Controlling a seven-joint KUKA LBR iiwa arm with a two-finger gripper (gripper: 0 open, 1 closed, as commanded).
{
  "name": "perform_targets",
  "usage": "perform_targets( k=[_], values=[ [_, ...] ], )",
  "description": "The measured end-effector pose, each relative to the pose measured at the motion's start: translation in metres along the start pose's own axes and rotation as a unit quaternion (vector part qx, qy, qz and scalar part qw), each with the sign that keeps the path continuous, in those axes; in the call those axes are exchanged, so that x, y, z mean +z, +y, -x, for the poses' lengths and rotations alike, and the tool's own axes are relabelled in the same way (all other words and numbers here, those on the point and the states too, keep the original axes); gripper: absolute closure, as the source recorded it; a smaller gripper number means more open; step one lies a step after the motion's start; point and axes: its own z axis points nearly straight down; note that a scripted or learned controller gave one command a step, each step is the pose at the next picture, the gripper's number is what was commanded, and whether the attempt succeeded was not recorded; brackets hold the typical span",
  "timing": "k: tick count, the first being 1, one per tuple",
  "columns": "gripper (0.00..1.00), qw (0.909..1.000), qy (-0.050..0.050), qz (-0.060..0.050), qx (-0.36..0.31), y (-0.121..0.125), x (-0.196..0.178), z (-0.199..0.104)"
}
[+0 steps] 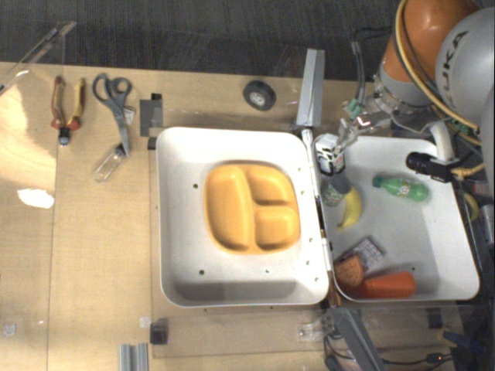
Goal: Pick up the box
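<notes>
The box [368,252] is small and flat with a grey patterned top. It lies tilted in the lower middle of the right bin [448,230]. My gripper [331,156] hangs over the bin's top left corner, close to the wall between the two bins. It is well above and to the left of the box, with nothing visibly held. The grey arm with its orange band [421,14] reaches in from the upper right.
In the right bin, a banana [352,207] and a grey round object [334,192] lie just below the gripper. A green bottle [401,188] lies to the right. A brown item [349,270] and an orange-red item [387,286] touch the box's lower side. The left bin [182,207] holds a yellow divided tray [251,205].
</notes>
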Motion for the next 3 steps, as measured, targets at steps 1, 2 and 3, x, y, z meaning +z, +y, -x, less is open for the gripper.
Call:
perform_targets(
  k=[1, 2, 3],
  values=[
    [1.0, 1.0, -0.001, 0.003, -0.003, 0.002, -0.012, -0.001],
    [1.0, 0.9683, -0.001, 0.002, -0.25, 0.0, -0.051, 0.002],
    [1.0, 0.9998, 0.0, 0.0, -0.022, -0.008, -0.026, 0.022]
  ],
)
